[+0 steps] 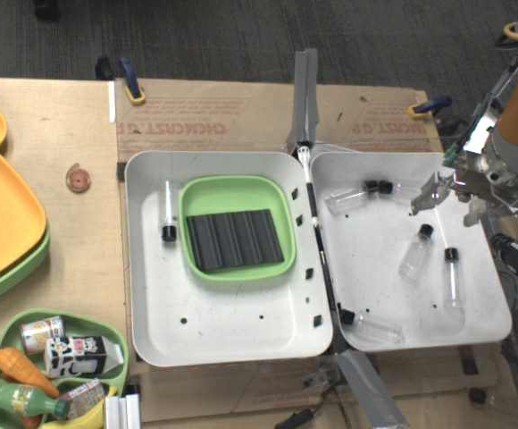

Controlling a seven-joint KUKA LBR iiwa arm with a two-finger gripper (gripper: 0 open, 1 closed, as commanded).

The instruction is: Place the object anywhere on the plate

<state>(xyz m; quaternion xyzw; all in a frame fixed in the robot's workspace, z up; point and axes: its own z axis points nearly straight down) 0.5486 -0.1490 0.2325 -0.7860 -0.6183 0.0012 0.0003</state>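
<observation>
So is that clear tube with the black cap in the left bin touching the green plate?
Apart. The camera view shows a strip of white bin floor between the tube and the green plate.

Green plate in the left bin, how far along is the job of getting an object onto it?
Nothing looks done: the square green plate carries only its dark ribbed mat. One clear black-capped vial lies beside it on the bin floor. The gripper is over the right white bin, with other clear vials loose below. I see nothing between its fingers, so picking and placing remain.
</observation>
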